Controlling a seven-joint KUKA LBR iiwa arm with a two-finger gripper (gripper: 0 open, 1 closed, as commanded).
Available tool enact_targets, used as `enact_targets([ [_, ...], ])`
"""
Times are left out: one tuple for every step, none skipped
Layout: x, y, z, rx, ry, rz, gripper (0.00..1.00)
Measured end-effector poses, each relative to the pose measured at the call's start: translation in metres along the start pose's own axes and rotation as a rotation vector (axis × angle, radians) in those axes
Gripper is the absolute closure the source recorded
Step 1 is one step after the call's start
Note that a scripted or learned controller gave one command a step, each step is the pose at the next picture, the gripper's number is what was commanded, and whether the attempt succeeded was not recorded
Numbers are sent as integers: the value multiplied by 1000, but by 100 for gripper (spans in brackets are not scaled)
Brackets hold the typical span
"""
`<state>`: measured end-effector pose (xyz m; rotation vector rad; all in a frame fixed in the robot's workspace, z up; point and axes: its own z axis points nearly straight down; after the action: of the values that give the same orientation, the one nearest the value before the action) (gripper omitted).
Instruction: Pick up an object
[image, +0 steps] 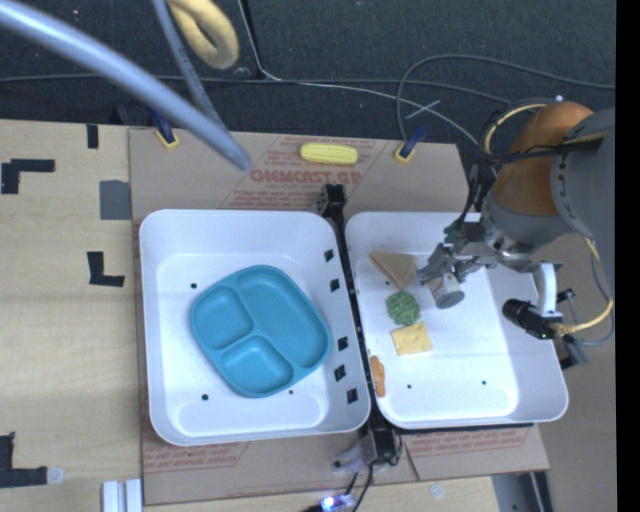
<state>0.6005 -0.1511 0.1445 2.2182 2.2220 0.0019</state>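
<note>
two white bins (160, 240), one blue tray (260, 330)

Red print reading "CHEMCAST GP" stands on the cardboard sheet (290, 178).

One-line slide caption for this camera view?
KUKA arm's hand hovers over the right bin near the tan wedge, green piece and yellow square; blue tray in the left bin.

Grey arm (560, 190) reaches in from the right, gripper (447, 283) pointing down-left
</note>
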Motion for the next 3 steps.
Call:
enact_targets([
  [3, -3, -63, -3, -1, 0, 100],
  [3, -1, -115, -3, -1, 0, 100],
  [62, 4, -101, 3, 1, -4, 100],
])
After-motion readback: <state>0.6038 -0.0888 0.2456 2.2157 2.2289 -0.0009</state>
